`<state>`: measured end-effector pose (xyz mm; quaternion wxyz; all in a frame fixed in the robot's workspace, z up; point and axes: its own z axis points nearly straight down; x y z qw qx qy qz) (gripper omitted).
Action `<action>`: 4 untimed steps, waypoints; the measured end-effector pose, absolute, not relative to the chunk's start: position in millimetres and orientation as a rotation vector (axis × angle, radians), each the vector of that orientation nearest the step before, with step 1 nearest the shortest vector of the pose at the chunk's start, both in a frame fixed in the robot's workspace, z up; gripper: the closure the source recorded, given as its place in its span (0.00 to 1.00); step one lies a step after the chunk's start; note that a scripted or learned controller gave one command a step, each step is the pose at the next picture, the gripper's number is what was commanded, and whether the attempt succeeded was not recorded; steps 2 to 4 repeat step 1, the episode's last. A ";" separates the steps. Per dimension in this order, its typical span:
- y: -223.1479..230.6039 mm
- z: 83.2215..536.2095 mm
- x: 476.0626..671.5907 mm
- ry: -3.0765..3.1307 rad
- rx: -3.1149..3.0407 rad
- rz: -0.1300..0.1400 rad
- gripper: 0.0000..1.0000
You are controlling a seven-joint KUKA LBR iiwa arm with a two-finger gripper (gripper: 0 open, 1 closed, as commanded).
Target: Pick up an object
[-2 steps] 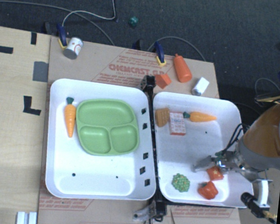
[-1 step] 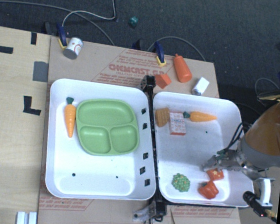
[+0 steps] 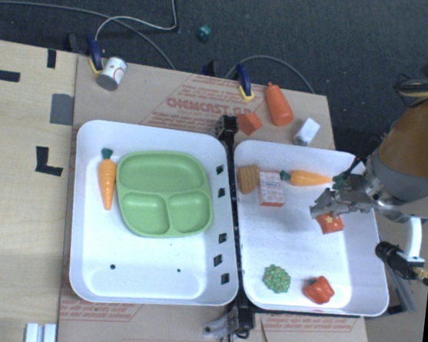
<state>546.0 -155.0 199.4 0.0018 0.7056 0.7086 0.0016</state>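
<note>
My gripper [image 3: 331, 210] hangs over the right side of the right bin [image 3: 361, 300], reaching in from the right. A small red block [image 3: 332, 223] sits right at its tip, touching or just below it; I cannot see whether it is gripped. Elsewhere in this bin lie an orange carrot [image 3: 310, 179], a red-and-white box [image 3: 271, 189], a brown waffle-like piece [image 3: 247, 178], a green broccoli [image 3: 277, 278] and a red pepper [image 3: 319, 290].
The left bin [image 3: 80, 251] holds a green divided plate [image 3: 166, 194] and a carrot [image 3: 106, 180]. On the cardboard behind the bins are an orange bottle shape [image 3: 278, 105], a white cube [image 3: 307, 130], an orange piece [image 3: 249, 122] and a white can [image 3: 112, 72].
</note>
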 end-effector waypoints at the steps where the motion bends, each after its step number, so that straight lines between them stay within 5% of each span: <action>1: -101.6 160.0 578.3 2.226 2.221 -0.002 1.00; 4: -101.6 160.0 578.3 2.226 2.221 -0.002 1.00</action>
